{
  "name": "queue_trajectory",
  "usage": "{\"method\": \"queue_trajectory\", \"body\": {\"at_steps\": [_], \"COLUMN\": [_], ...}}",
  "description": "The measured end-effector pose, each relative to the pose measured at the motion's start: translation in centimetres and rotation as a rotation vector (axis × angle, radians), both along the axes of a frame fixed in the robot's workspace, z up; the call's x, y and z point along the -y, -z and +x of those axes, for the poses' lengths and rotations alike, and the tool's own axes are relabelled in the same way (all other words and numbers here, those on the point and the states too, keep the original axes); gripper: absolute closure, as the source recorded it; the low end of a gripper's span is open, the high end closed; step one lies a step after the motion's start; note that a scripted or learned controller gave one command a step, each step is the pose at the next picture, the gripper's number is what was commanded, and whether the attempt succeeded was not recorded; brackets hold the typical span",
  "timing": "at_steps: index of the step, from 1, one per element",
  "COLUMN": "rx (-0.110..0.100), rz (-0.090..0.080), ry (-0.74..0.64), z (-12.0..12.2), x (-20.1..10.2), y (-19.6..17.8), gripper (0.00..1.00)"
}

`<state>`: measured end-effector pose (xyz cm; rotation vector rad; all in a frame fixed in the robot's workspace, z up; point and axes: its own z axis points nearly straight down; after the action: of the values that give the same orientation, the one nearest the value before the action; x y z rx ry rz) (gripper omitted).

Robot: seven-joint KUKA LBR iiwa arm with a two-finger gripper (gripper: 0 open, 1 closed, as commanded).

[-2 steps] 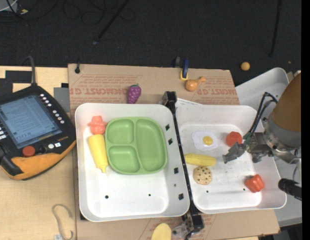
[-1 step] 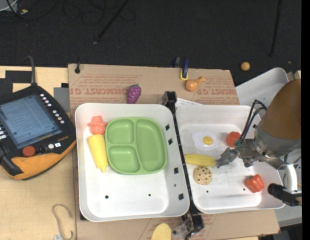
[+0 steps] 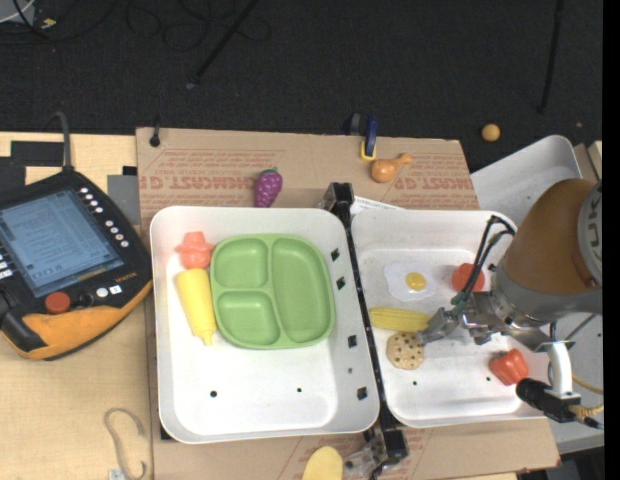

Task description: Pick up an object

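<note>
In the right bin (image 3: 460, 398) lie a toy fried egg (image 3: 408, 282), a yellow corn cob (image 3: 395, 318), a speckled cookie (image 3: 404, 350), a red piece (image 3: 509, 367) near the front right and another red piece (image 3: 461, 277) partly behind a cable. My gripper (image 3: 437, 328) is low in this bin, reaching in from the right. Its tip sits just right of the corn cob's end and above the cookie's right edge. Nothing can be made out in its grasp.
The left bin (image 3: 250, 398) holds a green divided plate (image 3: 270, 291), a yellow bottle (image 3: 197, 304) and a red-orange toy (image 3: 194, 250). Purple grapes (image 3: 268, 186), an orange gourd (image 3: 388, 168) and a yellow piece (image 3: 323, 462) lie outside the bins. A control pendant (image 3: 55, 258) rests at the left.
</note>
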<state>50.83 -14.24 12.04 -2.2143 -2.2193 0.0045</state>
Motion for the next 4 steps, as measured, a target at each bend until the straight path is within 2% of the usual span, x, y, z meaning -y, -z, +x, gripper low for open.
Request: {"method": "queue_trajectory", "body": {"at_steps": [1,2,4], "rx": [0.004,0.011,0.009], "rz": [0.0,0.004,-0.002], "ry": [0.001,0.006,0.002], "z": [0.1,0.3,0.1], "x": [-0.2,-0.2,-1.9], "y": [3.2,1.9,-9.4], "gripper": [0.0,1.0,1.0]}}
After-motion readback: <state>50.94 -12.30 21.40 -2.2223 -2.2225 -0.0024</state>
